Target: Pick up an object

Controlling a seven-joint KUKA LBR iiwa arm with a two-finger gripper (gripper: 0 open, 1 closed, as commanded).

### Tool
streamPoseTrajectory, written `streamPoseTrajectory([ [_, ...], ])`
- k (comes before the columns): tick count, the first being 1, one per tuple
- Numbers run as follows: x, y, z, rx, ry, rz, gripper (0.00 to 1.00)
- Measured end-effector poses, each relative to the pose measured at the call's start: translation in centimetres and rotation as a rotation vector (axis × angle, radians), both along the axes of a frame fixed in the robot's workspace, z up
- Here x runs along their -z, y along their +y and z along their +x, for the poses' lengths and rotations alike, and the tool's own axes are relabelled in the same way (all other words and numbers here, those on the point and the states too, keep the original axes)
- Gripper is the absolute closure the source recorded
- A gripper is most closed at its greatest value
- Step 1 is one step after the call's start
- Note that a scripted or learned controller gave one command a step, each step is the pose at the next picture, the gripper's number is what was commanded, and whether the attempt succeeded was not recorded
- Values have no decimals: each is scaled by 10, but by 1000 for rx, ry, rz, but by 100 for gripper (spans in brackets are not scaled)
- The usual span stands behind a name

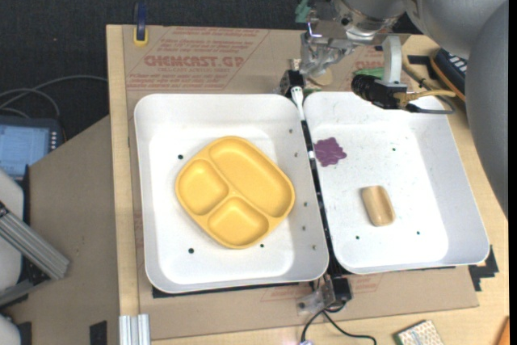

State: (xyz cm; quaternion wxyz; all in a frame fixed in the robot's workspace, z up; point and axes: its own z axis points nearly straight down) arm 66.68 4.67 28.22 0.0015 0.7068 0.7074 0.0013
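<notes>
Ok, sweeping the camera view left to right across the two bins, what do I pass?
Left bin → yellow divided plate → purple piece → tan bread-like block → right bin. The gripper hangs beyond the bins' far edge, near their seam.

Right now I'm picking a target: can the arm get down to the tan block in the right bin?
Probably yes: the tan block lies alone on the right bin's floor, with the gripper above the far rim.

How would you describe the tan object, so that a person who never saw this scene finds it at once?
Look at the right bin of the two white ones. Near its middle lies the tan object, a short rounded block like a small bread roll. Its only neighbour there is a flat purple piece near the bin's upper left corner.
</notes>
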Motion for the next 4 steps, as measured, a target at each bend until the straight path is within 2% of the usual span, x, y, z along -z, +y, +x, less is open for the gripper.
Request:
streamPoseTrajectory([
  [2,-11,43,0,0,0,0,100],
  [3,-36,21,0,1,-1,0,100],
  [4,-6,57,-1,-2,9,0,100],
])
